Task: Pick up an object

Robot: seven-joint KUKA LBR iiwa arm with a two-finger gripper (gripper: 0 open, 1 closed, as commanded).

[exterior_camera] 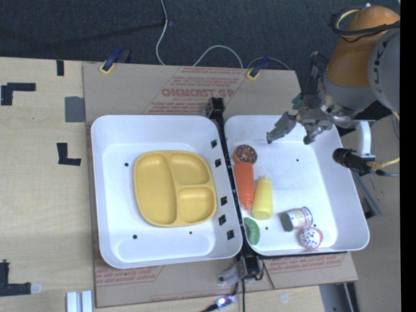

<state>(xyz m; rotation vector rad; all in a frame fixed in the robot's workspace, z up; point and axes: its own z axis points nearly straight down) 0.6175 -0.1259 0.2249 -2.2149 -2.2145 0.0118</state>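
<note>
The arm [364,51] reaches over the right bin [338,194], its gripper [294,132] spread wide and holding nothing; the left bin [110,174] bears a yellow tray [174,188], while carrot [244,183], yellow bottle [262,199] and donut [245,153] lie below the gripper

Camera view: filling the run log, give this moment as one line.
gripper: open, holds nothing, over right bin far end | carrot, yellow bottle: lying in bin | divided plate: left bin
</note>
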